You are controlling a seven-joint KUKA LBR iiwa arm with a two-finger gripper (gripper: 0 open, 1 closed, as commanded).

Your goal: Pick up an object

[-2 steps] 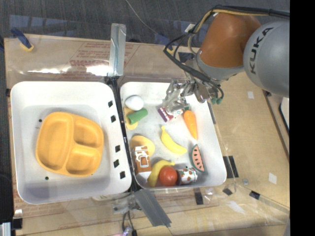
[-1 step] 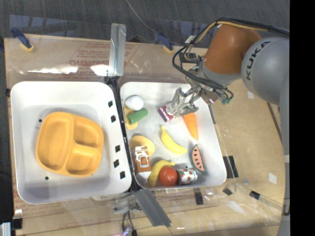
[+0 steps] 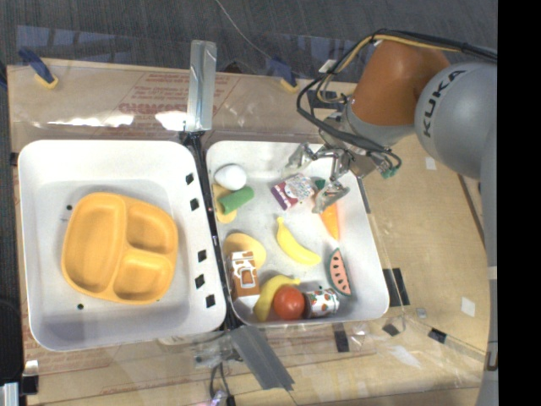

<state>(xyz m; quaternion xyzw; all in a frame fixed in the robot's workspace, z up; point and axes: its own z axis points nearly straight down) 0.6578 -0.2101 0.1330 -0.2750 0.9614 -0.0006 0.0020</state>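
Observation:
The right bin [image 3: 372, 252] holds several toy foods. Among them are a white egg [image 3: 230, 176], a green cucumber [image 3: 237, 198], a purple and white packet [image 3: 292, 191], an orange carrot [image 3: 330, 222] and a yellow banana [image 3: 296, 245]. A watermelon slice [image 3: 338, 271], a red tomato [image 3: 288, 303] and a small can [image 3: 322, 302] lie nearer the front. My gripper [image 3: 317, 174] hangs low over the bin's far right part, its fingers spread apart. The packet lies just beside and below them, and nothing sits between the fingers.
A yellow divided plate [image 3: 118, 246] rests in the left bin [image 3: 34, 227]. A toast slice [image 3: 245, 248], an orange box [image 3: 244, 274] and a lemon [image 3: 270, 291] crowd the right bin's left side. A metal post [image 3: 201, 87] stands behind the divider.

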